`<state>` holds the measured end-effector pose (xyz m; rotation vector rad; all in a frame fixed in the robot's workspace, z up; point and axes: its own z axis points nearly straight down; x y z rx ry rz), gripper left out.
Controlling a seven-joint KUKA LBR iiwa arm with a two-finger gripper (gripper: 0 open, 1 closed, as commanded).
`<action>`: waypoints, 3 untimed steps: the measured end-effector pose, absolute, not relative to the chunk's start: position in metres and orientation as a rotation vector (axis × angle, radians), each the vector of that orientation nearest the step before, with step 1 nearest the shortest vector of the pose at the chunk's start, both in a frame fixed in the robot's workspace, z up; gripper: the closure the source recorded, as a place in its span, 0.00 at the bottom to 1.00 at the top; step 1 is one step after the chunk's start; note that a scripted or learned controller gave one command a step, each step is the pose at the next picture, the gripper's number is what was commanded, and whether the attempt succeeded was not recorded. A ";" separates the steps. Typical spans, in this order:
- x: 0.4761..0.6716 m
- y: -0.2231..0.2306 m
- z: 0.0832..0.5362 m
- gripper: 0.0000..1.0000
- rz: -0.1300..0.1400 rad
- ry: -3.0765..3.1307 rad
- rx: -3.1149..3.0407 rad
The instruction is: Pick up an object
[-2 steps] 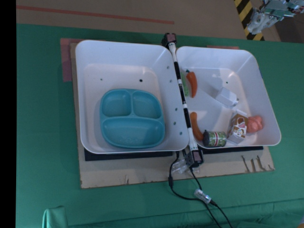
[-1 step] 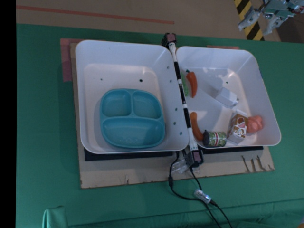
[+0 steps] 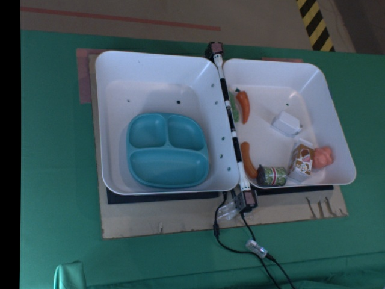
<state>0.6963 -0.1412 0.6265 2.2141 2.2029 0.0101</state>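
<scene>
Green cloth covers the table (image 3: 54,161), w/ cardboard under two glossy white bins. Left bin (image 3: 114,77) holds a teal sectioned plate (image 3: 167,150), smooth plastic. Right bin (image 3: 319,101) has the pickables: carrot (image 3: 243,105), sausage (image 3: 247,159), can (image 3: 272,175), small white block (image 3: 286,123), carton (image 3: 302,161), pink toy (image 3: 323,156). Step: pre-approach, nothing grasped yet. End effector state: can't tell. Next move needs one target; the block sits apart, boxy, likely easiest.

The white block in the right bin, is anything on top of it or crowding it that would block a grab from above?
Nothing visible does. The white block lies alone on the right bin's floor with nothing on it. The carrot is off to its left, and the carton and can sit apart from it toward the near wall.
</scene>
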 end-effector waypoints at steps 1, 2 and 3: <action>0.694 -0.150 0.457 0.00 -0.001 2.203 2.224; 0.694 -0.151 0.479 1.00 0.010 2.186 2.219; 0.620 -0.155 0.435 1.00 0.005 2.206 2.224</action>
